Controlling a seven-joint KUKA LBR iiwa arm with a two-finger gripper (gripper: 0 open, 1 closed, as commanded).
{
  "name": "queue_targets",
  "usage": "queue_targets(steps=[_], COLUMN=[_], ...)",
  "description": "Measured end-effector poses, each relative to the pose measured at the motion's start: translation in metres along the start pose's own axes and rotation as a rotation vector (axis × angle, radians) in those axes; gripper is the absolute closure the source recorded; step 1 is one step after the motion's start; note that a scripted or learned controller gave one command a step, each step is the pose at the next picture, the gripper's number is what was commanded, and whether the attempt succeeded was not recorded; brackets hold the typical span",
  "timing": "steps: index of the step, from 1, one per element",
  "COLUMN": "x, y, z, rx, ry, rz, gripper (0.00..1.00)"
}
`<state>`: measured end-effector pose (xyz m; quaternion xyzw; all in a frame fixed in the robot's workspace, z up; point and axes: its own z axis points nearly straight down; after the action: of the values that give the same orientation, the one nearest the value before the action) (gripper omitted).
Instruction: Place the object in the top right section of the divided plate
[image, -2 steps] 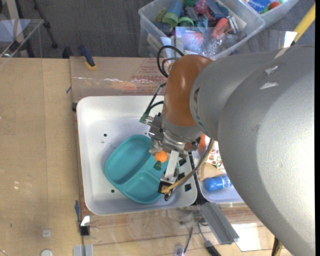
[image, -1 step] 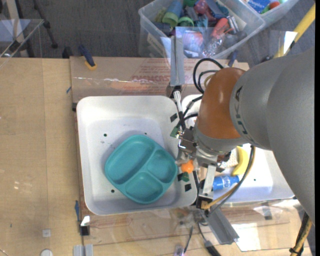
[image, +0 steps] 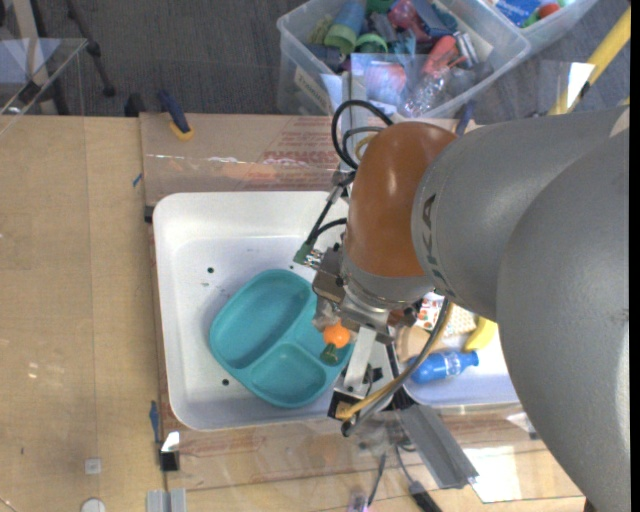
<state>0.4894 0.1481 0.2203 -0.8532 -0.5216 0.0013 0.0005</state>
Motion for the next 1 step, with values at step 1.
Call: queue_targets(steps=[1], x=[0.0056], y=[-0.0149], z=[-0.0058], rx=[0.002], ry=[-0.001], rz=[-0.058], gripper=[1.00])
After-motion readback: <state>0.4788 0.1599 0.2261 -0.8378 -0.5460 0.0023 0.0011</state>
